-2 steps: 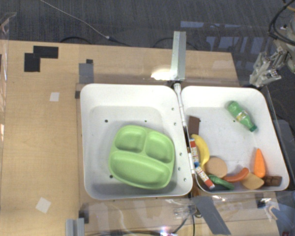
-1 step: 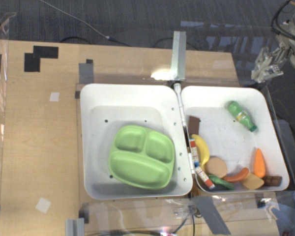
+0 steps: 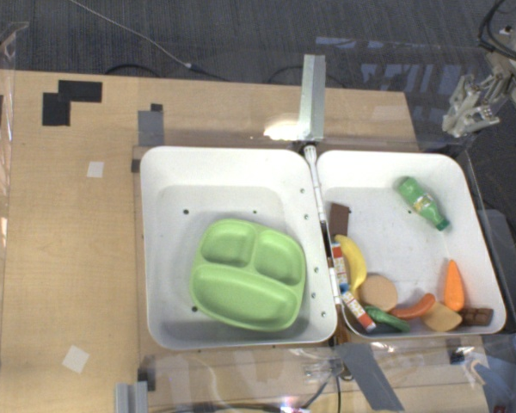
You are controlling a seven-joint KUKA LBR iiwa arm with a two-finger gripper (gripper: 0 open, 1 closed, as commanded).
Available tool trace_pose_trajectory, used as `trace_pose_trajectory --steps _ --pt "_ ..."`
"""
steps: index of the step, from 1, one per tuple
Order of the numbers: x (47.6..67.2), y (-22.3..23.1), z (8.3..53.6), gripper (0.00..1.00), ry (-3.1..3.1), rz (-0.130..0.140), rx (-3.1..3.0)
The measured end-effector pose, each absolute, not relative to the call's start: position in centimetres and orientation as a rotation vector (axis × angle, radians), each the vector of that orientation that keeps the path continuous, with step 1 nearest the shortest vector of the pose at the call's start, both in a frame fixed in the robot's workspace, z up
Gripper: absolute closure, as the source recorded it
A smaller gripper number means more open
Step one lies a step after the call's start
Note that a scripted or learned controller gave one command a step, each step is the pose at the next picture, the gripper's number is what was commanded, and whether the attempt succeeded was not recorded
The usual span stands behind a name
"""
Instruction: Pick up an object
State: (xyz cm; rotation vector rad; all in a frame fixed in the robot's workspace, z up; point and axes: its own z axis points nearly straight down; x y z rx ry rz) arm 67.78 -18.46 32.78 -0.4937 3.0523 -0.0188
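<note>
Spanning dark carpet, a wooden bench [image 3: 69, 256] carries two white bins [image 3: 168, 231]; far right, the gripper [image 3: 471, 110] hangs, fingers' state unclear.

Even bright overhead light; glare spot on tabletop [image 3: 86, 256] just behind left bin [image 3: 159, 256], soft shadows inside, focus slightly soft.

Two white bins sit side by side, the left bin [image 3: 155, 231] and the right bin [image 3: 464, 196]. The left holds one green divided plate [image 3: 248, 274]. The right holds one green bottle [image 3: 422, 202], one banana [image 3: 354, 261], one carrot [image 3: 453, 284], one sausage [image 3: 414, 306] and one bun [image 3: 379, 292].
</note>
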Motion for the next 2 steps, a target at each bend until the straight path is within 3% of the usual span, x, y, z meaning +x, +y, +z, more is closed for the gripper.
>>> trace_pose_trajectory --steps 2 --pt "68.2 -18.3 35.7 1.00 3.027 -0.028 -0.490"
